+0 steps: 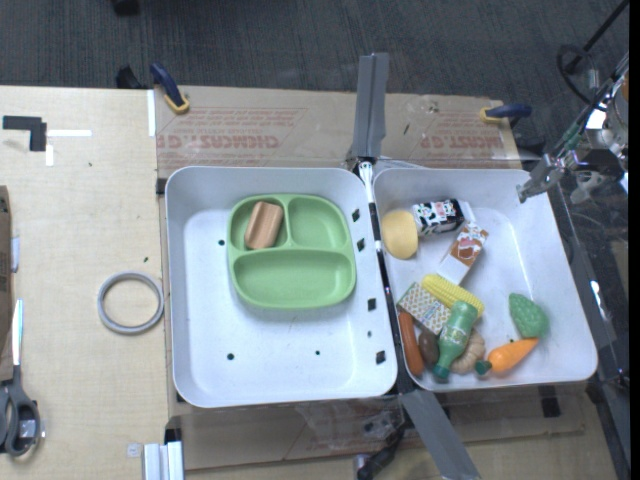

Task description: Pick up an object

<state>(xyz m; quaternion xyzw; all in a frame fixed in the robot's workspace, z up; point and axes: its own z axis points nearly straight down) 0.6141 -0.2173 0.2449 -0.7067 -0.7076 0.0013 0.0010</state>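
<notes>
Gripper at right bin far rim, state can't tell, nothing seen held; toys packed tight, bottle on corn; risk: double-grab or slip

The cardboard sheet under the bins, at twelve o'clock on the bench, carries red printed lettering, upside down and too blurred to read with certainty. The small carton in the right bin bears a black-and-white cow pattern; no wording on it is legible.

green plate | white bins | orange carrot | yellow corn
</notes>
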